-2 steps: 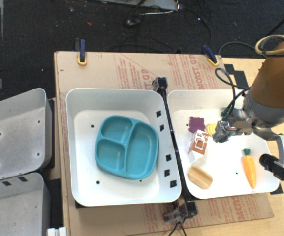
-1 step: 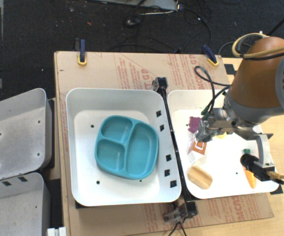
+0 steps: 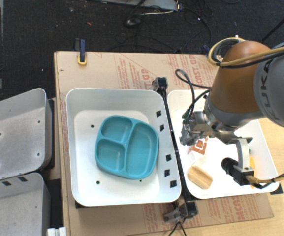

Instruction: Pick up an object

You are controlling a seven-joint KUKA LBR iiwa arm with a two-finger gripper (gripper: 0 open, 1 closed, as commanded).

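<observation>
A teal plastic plate with three compartments lay flat in the middle of the left white bin. In the right white bin, the grey arm's gripper hung low just above an orange-and-white packet, its state impossible to tell, with a tan bread-like block lying near the front rim.

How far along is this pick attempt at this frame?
Done: the arm has reached over the right bin. In hand: nothing visibly; the gripper sits low beside an orange-and-white item, grasp unclear. Left: a grasp and lift. The tan block lies untouched, and the teal divided plate rests in the left bin.
</observation>
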